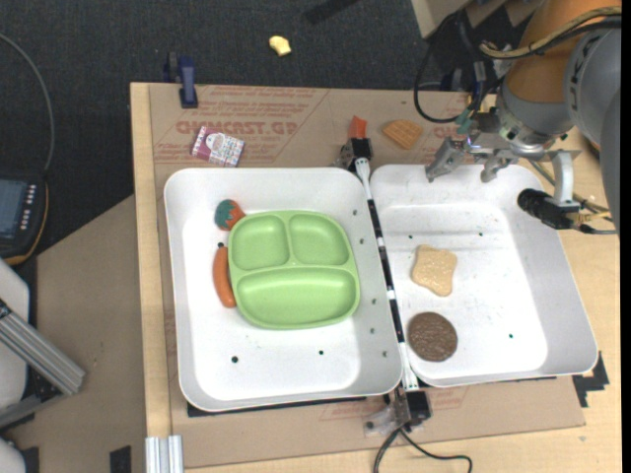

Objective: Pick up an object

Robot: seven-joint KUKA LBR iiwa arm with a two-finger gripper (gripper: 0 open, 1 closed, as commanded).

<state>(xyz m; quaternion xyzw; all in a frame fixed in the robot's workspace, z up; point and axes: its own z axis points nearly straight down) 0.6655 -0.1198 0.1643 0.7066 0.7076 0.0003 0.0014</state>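
Note:
In the right bin (552,294) a tan piece of bread (434,269) lies near the middle, and a round brown cookie (432,335) lies in front of it near the left wall. My gripper (462,166) hangs over the bin's far rim, well behind both of them. Its two fingers are spread open and nothing is between them. In the left bin (192,323) stands a green divided plate (294,269), with an orange sausage-shaped piece (224,276) along its left side and a small teal and orange ball (229,214) at its far left corner.
On the cardboard behind the bins lie a tan biscuit (401,133), a small orange and black item (357,138), a pink packet (217,146) and a blue clip (184,79). A yellow scrap (280,44) lies on the dark floor.

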